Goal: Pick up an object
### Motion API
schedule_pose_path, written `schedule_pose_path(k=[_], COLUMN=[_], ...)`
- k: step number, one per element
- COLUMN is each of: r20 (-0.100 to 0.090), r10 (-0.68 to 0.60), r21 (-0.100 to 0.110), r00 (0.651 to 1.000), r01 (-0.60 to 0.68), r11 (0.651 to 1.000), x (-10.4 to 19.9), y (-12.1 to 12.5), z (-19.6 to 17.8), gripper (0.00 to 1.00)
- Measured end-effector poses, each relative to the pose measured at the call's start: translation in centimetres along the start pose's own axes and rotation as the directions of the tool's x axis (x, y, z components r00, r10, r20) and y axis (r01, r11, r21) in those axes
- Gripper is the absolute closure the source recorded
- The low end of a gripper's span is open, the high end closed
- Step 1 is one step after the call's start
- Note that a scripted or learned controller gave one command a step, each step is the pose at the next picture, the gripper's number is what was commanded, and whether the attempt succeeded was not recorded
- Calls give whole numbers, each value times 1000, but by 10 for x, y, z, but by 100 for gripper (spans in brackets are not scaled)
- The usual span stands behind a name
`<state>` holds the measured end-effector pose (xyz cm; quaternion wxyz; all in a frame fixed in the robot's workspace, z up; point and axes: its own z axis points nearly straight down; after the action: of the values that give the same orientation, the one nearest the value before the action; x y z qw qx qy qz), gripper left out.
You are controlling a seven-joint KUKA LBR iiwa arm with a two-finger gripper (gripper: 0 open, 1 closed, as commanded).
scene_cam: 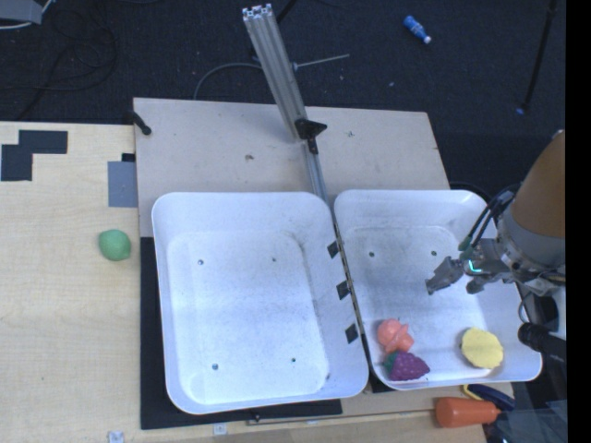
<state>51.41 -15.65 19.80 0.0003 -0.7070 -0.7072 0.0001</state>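
— Hovering over the right bin, the gripper, fingers spread apart with nothing between them, well above the floor by the look of it.

— And the pick candidates?

— Clustered at the near edge of that same bin: orange toy, purple toy touching it on the near side, yellow toy apart from both, toward the near right corner.

— Direction from the fingertips?

— All nearer the camera than the gripper. Orange and purple lying toward the near left of it, close to the divider between the bins; yellow toward the near right, almost straight below in the picture. Judged nearest: yellow, though only by a little.

— Long axis worth minding?

— Hardly any. Yellow roughly round, slightly wider than deep. Orange and purple lumpy, no clear axis readable at this size.

— Anything else about?

— Left bin bare. Green ball out on the wooden bench, well apart from both bins, far from reach. Orange thing outside the bin's near rim.

— Likely call?

— Shifting toward the near rim and descending; yellow favoured, standing alone, no neighbour to foul the fingers.
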Motion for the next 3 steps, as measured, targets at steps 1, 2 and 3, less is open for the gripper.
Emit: schedule_pose_path(k=[1, 2, 3], r20=[0, -1, 0], r10=[0, 0, 0], r21=[0, 5, 2], r00=[1000, 1000, 1000], r01=[0, 0, 0], r11=[1000, 1000, 1000], x=[0, -3, -3], y=[0, -11, -11], z=[0, 53, 105], gripper=[0, 0, 0])
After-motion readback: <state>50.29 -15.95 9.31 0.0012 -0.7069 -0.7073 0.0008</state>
